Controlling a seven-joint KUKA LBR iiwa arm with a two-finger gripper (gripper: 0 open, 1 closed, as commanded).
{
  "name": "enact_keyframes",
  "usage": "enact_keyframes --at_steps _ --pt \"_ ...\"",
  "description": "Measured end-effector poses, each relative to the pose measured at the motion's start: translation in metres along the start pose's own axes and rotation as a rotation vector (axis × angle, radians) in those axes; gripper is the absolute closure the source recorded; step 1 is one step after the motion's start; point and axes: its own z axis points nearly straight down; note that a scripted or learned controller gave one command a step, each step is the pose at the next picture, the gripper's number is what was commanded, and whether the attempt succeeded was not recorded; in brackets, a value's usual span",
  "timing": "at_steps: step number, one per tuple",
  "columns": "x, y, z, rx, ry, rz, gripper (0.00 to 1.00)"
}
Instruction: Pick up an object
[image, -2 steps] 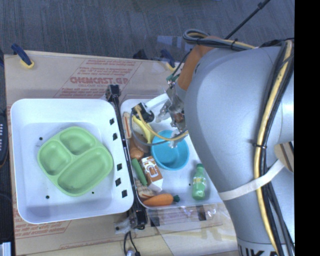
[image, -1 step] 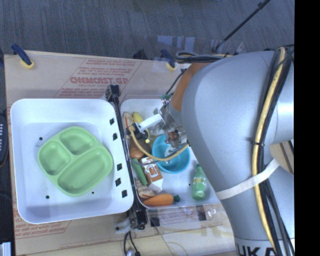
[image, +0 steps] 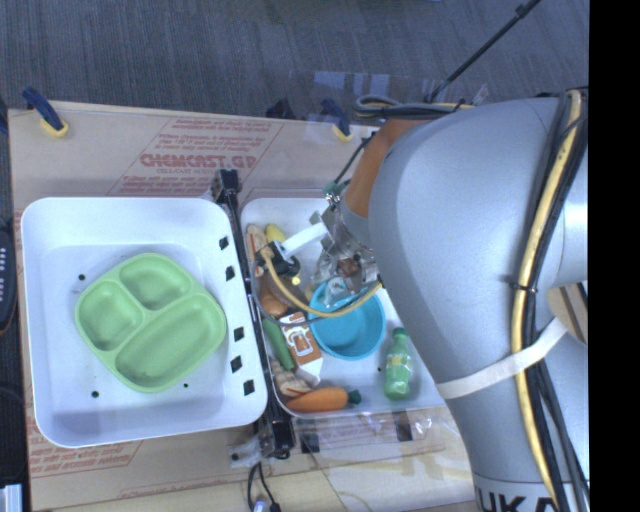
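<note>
The lower right of the camera view is being taken up by the grey arm (image: 470, 300), which is reaching in over the right-hand white bin (image: 425, 395). Along the near edge of that bin, an orange carrot (image: 318, 400) is lying on its side, and a small green bottle (image: 399, 365) is lying just beside the arm's body. A little further in, a blue bowl (image: 352, 325) is resting near the bin's middle, with a small orange-and-white carton (image: 300, 340) lying just to its left and a green stick-shaped item (image: 274, 340) lying against the bin's left wall. Above the bowl's far rim the gripper (image: 345, 262) is being held low among cluttered objects, where a yellow loop of cord (image: 300, 300) is also trailing; whether its jaws are open, closed or clamped on anything cannot be told, since the metal parts are blurred together with the items beneath. In the left-hand white bin (image: 50, 300), well apart from the gripper, a green divided plate (image: 150, 320) is lying flat. Furthest off, brown printed cardboard (image: 190, 150) is being shown beneath both bins.
</note>
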Motion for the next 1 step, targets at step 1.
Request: enact_keyframes --at_steps 1 --pt "-0.0007 -0.0017 0.0022 0.004 -0.003 -0.001 0.00"
